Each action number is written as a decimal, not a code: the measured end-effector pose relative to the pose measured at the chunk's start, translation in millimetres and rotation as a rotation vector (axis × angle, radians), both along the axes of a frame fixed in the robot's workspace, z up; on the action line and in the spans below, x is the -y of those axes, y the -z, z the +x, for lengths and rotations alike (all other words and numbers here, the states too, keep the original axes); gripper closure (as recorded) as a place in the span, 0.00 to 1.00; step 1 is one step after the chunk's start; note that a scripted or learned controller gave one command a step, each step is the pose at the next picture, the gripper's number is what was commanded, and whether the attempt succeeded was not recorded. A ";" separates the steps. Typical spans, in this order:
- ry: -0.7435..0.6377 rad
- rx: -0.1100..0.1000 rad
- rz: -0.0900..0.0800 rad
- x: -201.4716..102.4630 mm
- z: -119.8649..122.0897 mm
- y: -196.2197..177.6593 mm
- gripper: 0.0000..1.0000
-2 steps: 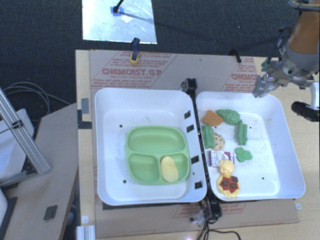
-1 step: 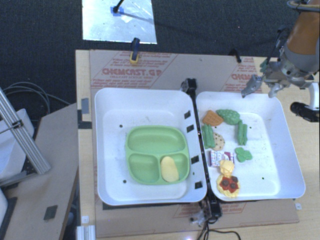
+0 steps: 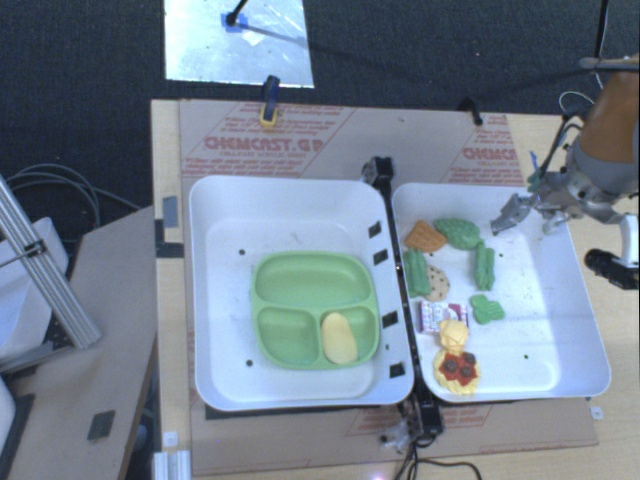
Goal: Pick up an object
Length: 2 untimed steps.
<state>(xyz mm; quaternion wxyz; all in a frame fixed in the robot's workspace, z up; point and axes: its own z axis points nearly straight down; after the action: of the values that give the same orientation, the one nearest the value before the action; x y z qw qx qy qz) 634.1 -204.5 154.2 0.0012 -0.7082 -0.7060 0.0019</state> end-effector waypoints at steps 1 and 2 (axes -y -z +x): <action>-0.004 0.000 0.003 -14.1 -28.2 73.7 0.00; -0.009 0.017 -0.004 2.5 38.8 -9.8 0.00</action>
<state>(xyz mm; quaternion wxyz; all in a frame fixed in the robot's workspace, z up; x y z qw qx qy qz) 672.8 -207.0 164.0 -0.0062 -0.7051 -0.7091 -0.0028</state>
